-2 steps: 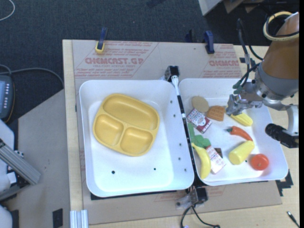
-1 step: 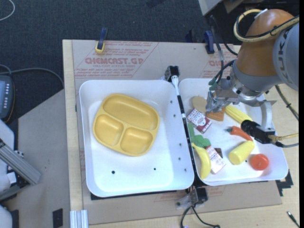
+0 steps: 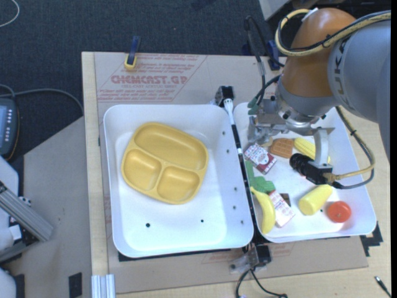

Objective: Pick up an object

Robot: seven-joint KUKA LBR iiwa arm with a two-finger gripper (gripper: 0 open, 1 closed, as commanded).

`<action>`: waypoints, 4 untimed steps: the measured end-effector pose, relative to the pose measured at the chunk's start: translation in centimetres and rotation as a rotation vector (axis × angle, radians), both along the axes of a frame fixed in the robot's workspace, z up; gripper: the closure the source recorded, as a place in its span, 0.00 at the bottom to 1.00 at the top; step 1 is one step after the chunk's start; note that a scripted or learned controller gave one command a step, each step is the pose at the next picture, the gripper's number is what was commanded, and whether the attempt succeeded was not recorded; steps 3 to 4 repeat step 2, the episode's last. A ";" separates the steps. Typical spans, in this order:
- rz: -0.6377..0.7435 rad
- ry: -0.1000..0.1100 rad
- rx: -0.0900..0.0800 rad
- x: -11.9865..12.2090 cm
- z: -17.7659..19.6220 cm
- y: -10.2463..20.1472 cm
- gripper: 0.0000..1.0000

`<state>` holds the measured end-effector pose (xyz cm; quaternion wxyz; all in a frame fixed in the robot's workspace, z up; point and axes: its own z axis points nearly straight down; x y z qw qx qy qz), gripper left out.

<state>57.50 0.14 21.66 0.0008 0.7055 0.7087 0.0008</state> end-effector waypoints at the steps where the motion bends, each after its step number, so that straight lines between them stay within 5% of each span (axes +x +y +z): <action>1: 0.002 -0.002 0.001 1.7 1.7 5.1 1.00; 4: -0.003 -0.001 -0.001 3.1 1.2 4.6 1.00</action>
